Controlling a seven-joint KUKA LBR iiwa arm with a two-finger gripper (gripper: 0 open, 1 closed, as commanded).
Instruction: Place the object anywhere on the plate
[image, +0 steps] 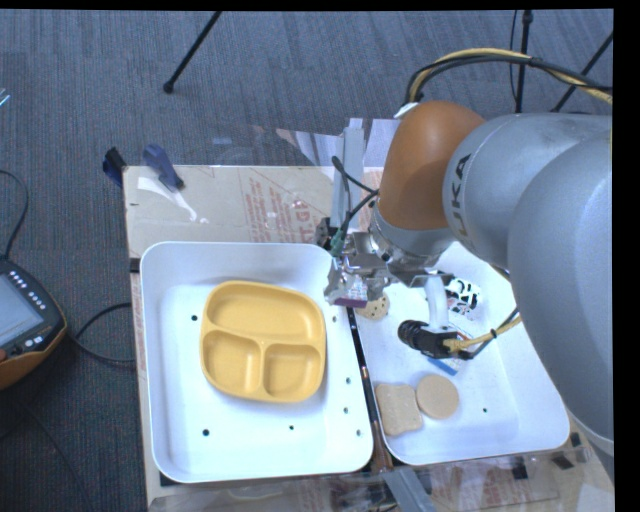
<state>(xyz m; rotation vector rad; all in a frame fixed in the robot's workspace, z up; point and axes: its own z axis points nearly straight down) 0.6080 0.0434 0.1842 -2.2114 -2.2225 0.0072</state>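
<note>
Grey KUKA arm with orange band over right shallow white bin. Left shallow white bin with bare floor all round yellow three-compartment plastic plate, long axis left-right. Two-finger gripper above the shared rims, clamped on small purple-pink object; orientation unclear. Tan toast slice, round cracker near front edge.

robotics lab: grey arm reaching over two white bins sitting on a taped cardboard bench; tripod legs standing on grey carpet; cables trailing; control pendant lying left.
</note>
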